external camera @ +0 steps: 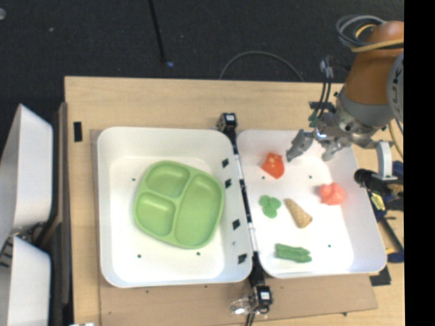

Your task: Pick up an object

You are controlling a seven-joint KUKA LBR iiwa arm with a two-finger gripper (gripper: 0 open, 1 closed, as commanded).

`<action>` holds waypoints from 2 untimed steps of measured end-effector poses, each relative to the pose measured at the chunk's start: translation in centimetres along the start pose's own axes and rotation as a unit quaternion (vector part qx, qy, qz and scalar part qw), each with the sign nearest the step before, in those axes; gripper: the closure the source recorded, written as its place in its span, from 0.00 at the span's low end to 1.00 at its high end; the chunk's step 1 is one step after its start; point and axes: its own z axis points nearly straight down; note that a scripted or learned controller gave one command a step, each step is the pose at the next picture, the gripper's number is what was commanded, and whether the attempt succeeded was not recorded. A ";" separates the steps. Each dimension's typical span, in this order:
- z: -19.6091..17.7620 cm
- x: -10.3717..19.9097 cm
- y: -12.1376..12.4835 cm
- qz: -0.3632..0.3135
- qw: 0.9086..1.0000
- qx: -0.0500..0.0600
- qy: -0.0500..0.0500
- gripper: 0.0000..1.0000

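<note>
Green pod-shaped piece lies at the near edge of the right bin, well apart from the fingers, on their camera side. Gripper sits over the far part of that bin. Fingers are spread wide with a bare gap between the tips, gripping nothing.

Closest candidate is the orange-red wedge. It's just beside the finger on the divider side, outside the gap, and contact can't be told. Pink lump is near the other finger, on its camera side and apart from it. Tan cone and green clump lie side by side further toward the camera. They're close together, but whether they touch is unclear. Both are apart from the tips.

Green divided plate is in the left bin, well apart from the fingers, across the divider.

Hard to read:
- Tip height over the bin floor can't be told from this slant.
- Arm is cut off at the right, past the orange band.
- The small pieces are blurry, so only colour and rough outline can be made out.
</note>
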 end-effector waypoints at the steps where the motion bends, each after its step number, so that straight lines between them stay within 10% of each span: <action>1: 5.2 -0.7 -0.9 0.000 1.000 -0.001 0.000 0.00; 2: 11.5 -1.0 -0.6 0.001 1.000 -0.001 0.000 0.00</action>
